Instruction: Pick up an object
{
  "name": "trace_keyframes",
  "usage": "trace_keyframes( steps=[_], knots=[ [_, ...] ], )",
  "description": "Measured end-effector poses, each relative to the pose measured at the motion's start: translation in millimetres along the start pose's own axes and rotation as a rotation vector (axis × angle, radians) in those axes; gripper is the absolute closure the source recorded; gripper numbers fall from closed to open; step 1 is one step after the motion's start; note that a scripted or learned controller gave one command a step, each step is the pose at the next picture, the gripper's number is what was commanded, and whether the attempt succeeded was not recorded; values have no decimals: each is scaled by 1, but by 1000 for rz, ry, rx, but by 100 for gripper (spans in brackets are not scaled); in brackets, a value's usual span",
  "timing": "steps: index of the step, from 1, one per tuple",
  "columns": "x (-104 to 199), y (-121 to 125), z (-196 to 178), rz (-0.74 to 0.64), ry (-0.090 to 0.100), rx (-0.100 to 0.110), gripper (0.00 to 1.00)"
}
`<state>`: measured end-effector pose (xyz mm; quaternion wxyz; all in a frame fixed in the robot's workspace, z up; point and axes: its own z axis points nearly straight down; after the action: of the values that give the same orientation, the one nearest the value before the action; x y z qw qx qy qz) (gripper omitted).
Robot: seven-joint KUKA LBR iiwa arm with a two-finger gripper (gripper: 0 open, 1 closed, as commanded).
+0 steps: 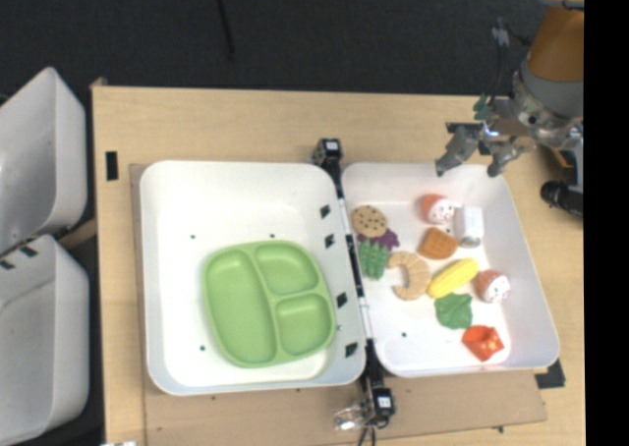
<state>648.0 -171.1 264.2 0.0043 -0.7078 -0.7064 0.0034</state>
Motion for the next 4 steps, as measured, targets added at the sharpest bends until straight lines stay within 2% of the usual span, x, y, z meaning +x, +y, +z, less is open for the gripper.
trace_keyframes(
  steps=[1,4],
  knots=[
    [1,2,-6,-3,-1,-10,0],
    [-2,-9,131,2,-3,-7,0]
  ],
)
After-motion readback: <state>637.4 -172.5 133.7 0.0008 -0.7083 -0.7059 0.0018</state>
